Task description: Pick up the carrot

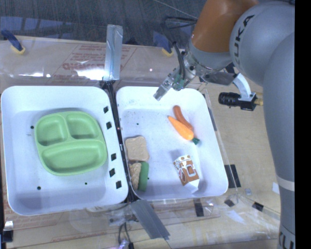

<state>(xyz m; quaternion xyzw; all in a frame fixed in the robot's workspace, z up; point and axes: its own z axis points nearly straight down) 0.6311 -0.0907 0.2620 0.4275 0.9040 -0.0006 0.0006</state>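
Two white bins sit side by side: the left bin [10, 139] holds one green divided plate [70, 142], while the right bin [210, 134] holds five things, namely one carrot [181, 128], one orange sausage [182, 115] touching it, one bread slice [136, 148], one green-edged piece [139, 176] and one small printed carton [187, 171]. The carrot lies in the right bin's far right part, untouched. The gripper [168, 87] hangs above that bin's far rim, up and left of the carrot, holding nothing, and whether its fingers are apart or together cannot be told.

Orange carrot [181, 128] lies diagonally in right bin [212, 139].
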